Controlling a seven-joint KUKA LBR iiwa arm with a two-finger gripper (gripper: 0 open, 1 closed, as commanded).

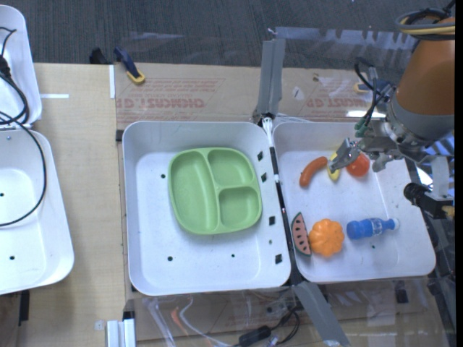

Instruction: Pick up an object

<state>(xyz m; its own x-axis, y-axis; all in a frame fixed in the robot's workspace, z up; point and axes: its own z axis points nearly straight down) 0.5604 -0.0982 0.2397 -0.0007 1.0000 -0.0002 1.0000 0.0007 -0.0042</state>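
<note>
Two white bins side by side: left bin point(145, 266) w/ green tray point(215, 190), right bin point(412, 262) w/ the pickables. In right bin: sausage point(312, 170) upper left, tomato point(357, 165) just beside gripper, yellow bit point(335, 170) by the fingers (banana maybe, too small to tell), melon slice point(300, 235) touching pumpkin point(326, 237) near front, blue bottle point(370, 228) right of pumpkin. Gripper point(346, 157) low over upper part of right bin, between sausage and tomato, arm point(428, 78) in from right. Fingers: can't tell whether apart or together, blurred and tangled w/ cables; nothing clearly seen between them, so no grasp claimed. Likely step: closing in on tomato or yellow bit, pick not yet done. Risks, as judgement: round tomato prob rolls off if pinched off-centre; three items crowded near fingers, so could nudge sausage or catch two at once; yellow bit small and partly hidden, easy to miss; bin wall near, little room for side approach. Writing: red print on cardboard point(188, 92) behind bins, upside down from this angle, not legible enough to read w/ confidence. Bottle label unreadable.
</note>
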